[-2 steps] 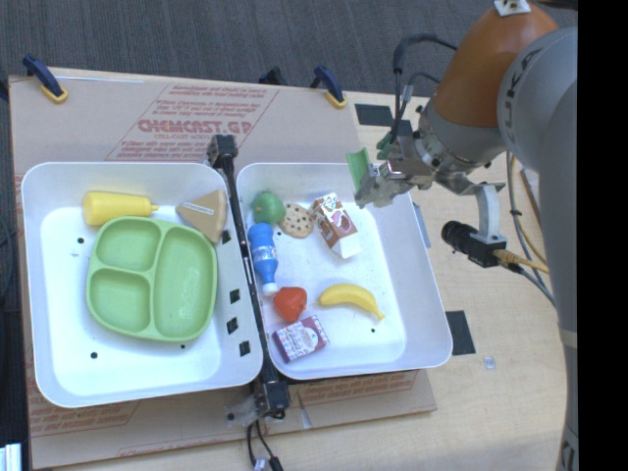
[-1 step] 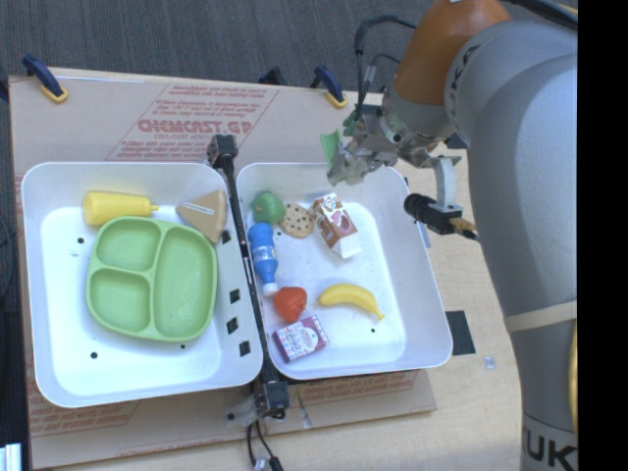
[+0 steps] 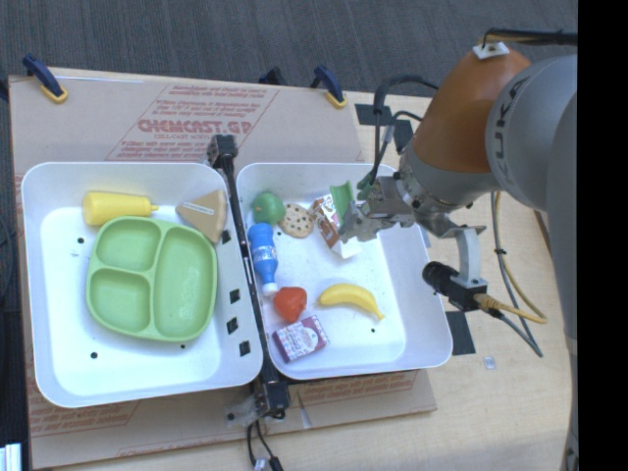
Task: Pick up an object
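Note:
The right bin holds a yellow banana, a red fruit, a maroon snack box, a blue bottle, a green vegetable, a cookie and a small carton with a green top. My gripper hangs low over the back middle of this bin. It is right against the carton's right side. Whether the carton is in its grasp is hidden by the wrist.
The left bin carries a green divided plate, a yellow squeeze bottle and a tan wedge. A black divider runs between the bins. Cables and a black fitting hang off the arm past the right bin's rim.

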Tool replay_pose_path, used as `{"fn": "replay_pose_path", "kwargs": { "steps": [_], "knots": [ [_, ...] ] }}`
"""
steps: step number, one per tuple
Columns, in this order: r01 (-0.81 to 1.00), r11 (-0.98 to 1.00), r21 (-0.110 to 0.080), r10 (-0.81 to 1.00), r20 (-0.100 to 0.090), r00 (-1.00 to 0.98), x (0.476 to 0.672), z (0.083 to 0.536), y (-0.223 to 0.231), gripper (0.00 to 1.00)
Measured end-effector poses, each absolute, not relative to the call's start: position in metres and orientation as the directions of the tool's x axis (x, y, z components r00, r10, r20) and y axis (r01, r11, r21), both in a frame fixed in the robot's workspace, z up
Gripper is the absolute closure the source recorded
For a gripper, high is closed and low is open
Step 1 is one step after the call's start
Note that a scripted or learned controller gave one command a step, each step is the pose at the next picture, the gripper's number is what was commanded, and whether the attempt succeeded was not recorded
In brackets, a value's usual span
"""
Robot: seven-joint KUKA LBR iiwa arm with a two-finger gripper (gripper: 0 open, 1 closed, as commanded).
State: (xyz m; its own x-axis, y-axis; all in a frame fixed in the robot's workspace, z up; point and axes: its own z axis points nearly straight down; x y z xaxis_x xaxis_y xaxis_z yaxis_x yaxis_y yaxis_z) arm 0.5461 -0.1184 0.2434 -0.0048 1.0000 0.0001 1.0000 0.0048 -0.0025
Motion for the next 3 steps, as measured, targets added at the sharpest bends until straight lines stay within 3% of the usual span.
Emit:
{"fn": "replay_pose_path", "kwargs": {
  "steps": [1, 2, 3],
  "knots": [
    [1.000, 0.007, -0.001, 1.000, 0.000, -0.007, 0.612, 0.236, -0.133, 1.00],
    [1.000, 0.006, -0.003, 1.000, 0.000, -0.006, 0.518, 0.231, -0.138, 1.00],
    [1.000, 0.005, -0.003, 1.000, 0.000, -0.005, 0.518, 0.232, -0.138, 0.00]
  ]
}}
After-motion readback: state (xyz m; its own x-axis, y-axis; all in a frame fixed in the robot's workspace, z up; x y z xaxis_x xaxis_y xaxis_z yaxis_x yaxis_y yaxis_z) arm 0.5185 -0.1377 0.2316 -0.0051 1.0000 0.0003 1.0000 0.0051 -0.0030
